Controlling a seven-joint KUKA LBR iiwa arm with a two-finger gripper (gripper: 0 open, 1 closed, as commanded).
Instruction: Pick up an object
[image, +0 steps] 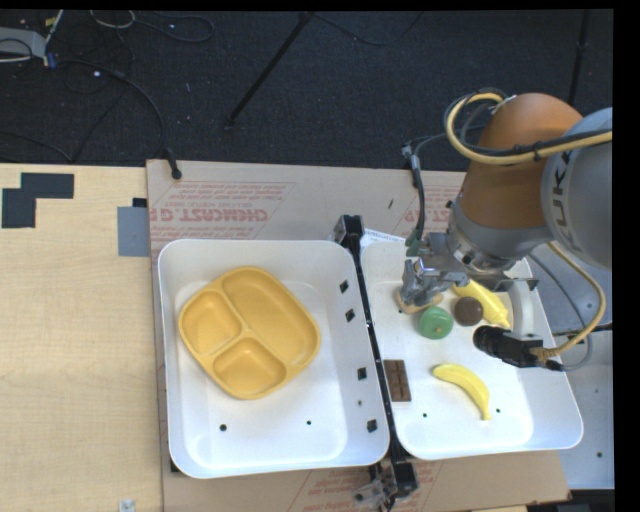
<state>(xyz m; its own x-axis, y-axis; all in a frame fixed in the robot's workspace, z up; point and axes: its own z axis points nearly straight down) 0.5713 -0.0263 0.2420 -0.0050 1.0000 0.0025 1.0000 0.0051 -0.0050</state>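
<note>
Robotics lab test bench, seen from a fixed overhead camera.

Marked as such by the grey industrial arm (560, 190) with its orange band and looped yellow cabling, two shallow white bins (190, 420) set side by side on printed cardboard (250, 205), a pale wooden benchtop (70, 350), dark carpet (250, 80) behind strewn with loose black cables, and toy props: plastic bananas (465, 387), a green ball (435, 322), a yellow divided plate (248, 330).

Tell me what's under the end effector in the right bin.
The end effector hangs over a tan flat piece, beside a green apple, a brown ball and a yellow banana. The arm covers the right bin's far corner, so anything there is hidden.
</note>
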